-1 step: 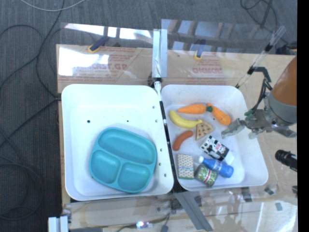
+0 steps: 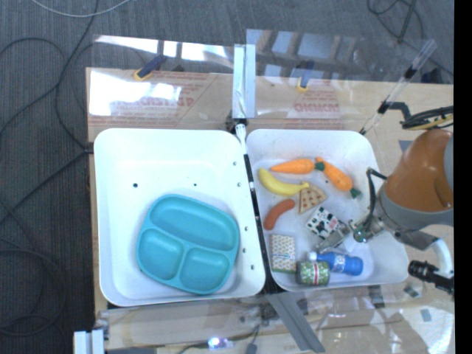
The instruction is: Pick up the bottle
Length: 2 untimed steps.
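Camera view | bottle (image 2: 344,263) label unreadable (blurred) | claw (image 2: 341,237) just above; grip state unclear

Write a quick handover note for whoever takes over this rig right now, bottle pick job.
Gripper: low in the right bin, just above the bottle; open or shut not readable.
Bottle: blue, white cap, lying on its side near the bin's front wall, beside a green can.
Done: approach only; bottle not lifted.
Left: grasp and raise it.

A blue bottle (image 2: 345,263) with a white cap, a yellow banana (image 2: 280,184), two orange carrots (image 2: 293,167), a teal tray (image 2: 189,243).
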{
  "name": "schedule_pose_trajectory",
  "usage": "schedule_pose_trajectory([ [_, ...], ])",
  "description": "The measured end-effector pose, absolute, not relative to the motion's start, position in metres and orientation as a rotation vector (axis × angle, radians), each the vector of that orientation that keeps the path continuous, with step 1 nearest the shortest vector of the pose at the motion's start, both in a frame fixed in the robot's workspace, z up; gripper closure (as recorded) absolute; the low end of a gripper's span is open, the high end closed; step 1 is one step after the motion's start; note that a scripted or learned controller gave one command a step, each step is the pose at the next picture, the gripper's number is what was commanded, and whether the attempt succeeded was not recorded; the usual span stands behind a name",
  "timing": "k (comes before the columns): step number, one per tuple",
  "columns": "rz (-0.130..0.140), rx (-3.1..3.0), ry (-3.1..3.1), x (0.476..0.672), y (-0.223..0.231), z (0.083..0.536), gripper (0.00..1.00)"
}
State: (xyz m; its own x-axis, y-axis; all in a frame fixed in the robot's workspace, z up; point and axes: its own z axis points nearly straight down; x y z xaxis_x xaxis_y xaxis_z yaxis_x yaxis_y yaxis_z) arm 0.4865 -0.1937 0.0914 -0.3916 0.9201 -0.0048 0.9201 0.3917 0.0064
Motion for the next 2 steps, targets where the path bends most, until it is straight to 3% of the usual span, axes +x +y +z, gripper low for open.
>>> schedule_pose_trajectory([
  [2, 0.006, 1.708, 2.624, 0.488, -0.1974, 0.0902, 0.0],
])
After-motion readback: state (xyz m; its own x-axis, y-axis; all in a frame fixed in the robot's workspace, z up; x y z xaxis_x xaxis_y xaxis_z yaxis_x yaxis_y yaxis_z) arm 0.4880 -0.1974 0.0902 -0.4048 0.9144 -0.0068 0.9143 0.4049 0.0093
